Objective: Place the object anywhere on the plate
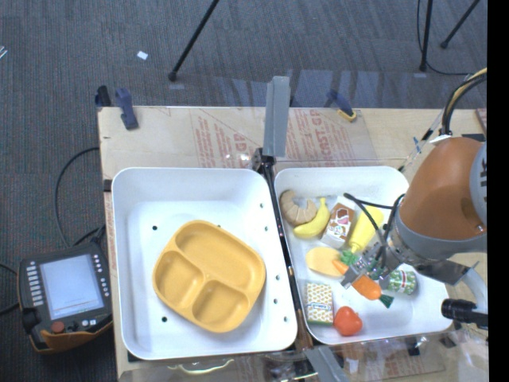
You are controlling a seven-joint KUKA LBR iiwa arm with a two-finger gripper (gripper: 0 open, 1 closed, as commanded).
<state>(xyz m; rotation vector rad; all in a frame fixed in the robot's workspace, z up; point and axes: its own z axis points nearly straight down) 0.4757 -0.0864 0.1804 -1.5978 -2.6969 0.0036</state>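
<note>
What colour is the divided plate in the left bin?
Yellow, plain with no pattern. The plate shows best in the camera view, lying in the left bin.

Left of the two white plastic bins (127,213), a grey handheld control pendant (65,291) sits on the dark carpet, black tripod legs (199,26) standing beyond.
</note>
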